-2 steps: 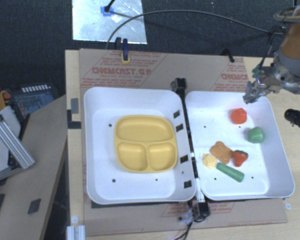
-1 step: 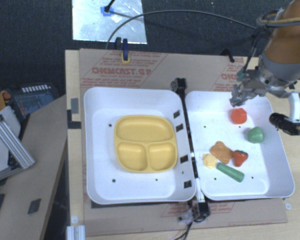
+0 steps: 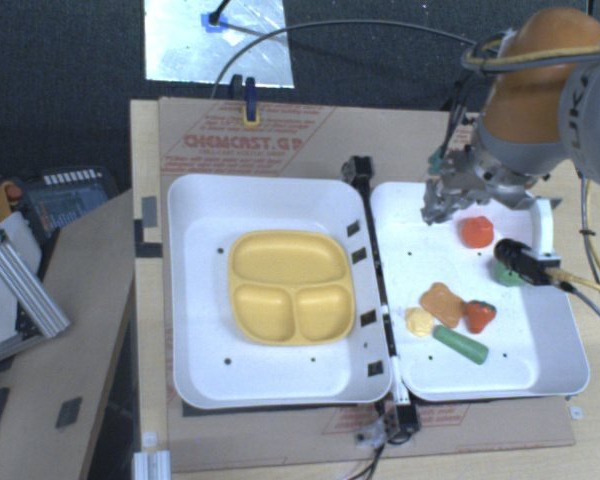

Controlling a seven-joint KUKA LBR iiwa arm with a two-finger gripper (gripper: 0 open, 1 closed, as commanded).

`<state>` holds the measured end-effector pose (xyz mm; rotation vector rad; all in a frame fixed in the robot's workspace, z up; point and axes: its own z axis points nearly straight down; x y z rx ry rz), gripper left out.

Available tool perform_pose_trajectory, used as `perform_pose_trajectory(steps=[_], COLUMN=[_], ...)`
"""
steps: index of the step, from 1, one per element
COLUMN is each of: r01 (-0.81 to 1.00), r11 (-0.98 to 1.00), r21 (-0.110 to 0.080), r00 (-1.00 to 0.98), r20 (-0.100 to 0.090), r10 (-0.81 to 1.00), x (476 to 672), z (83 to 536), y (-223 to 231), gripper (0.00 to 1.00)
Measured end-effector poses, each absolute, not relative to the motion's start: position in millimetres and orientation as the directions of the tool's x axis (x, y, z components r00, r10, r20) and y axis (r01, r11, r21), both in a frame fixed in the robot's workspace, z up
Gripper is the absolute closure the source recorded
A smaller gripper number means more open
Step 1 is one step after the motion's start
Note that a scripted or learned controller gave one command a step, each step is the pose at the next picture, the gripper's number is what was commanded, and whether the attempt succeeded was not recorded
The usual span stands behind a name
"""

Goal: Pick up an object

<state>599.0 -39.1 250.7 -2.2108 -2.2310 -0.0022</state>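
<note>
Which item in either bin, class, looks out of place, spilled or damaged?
Nothing stands out. The yellow tray lies flat in the left bin; the toy foods, including the tomato and green piece, lie loose but intact in the right bin.

Grey arm [image 3: 590, 118], orange band, seemingly metallic hand [image 3: 442, 206].

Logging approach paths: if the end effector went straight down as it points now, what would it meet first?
Probably bare floor of the right bin, left of the red tomato-like toy; depth is unclear from this slanted view.
</note>
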Motion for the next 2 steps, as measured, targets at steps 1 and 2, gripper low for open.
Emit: perform_pose_trajectory(steps=[1,2], r01=[1.0,1.0], r11=[0.009,0.009], r21=[0.0,0.0], r00=[-0.009,-0.009], r20=[0.002,0.002], r10=[1.0,1.0], x=[602.7,603.5], z=[238,228], y=[13,63], gripper=[1.0,1.0])
